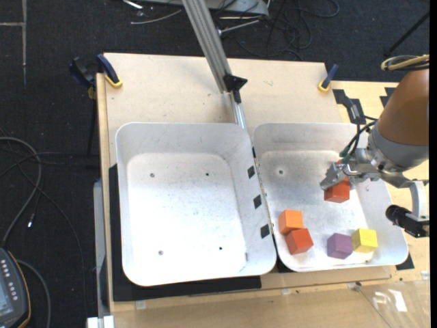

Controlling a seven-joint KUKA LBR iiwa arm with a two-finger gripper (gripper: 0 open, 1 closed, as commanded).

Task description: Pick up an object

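Blocks are sitting along the near edge of the right white plastic bin [311,139]: a yellow cube [365,239], a purple cube [339,245], a red-orange cube [299,240] and a lighter orange cube [291,220] touching it. Farther in, the gripper [336,180] is closing its fingers on a red-orange block [337,193], holding it between them. The left white bin [136,142] is resting beside on the pale wooden bench [177,87]. Beyond, cables are trailing across dark carpet [54,19].
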